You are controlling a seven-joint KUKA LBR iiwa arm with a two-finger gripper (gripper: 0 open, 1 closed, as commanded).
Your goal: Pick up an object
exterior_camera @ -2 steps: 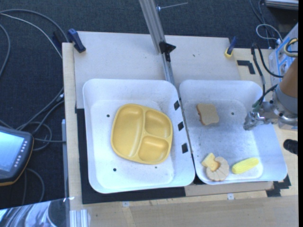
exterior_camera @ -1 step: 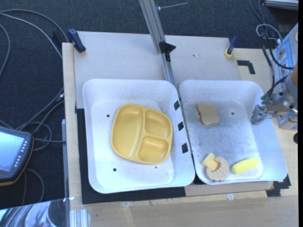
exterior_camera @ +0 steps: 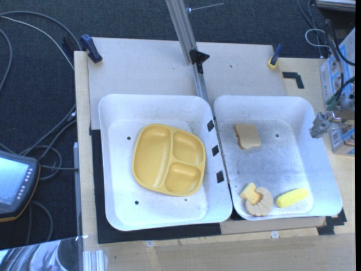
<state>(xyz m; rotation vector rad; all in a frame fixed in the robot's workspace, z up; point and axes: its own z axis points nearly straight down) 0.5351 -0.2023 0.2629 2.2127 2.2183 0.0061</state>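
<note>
The corn cob (exterior_camera: pixel 292 197) lies near the right bin's (exterior_camera: pixel 321 174) front right corner, long axis roughly parallel to the front edge. The gripper (exterior_camera: pixel 320 126) sits at the bin's right rim; its opening cannot be determined.

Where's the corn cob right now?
The corn cob lies in the right bin, near its front right corner, just right of the round cookie and yellow cheese piece.
</note>
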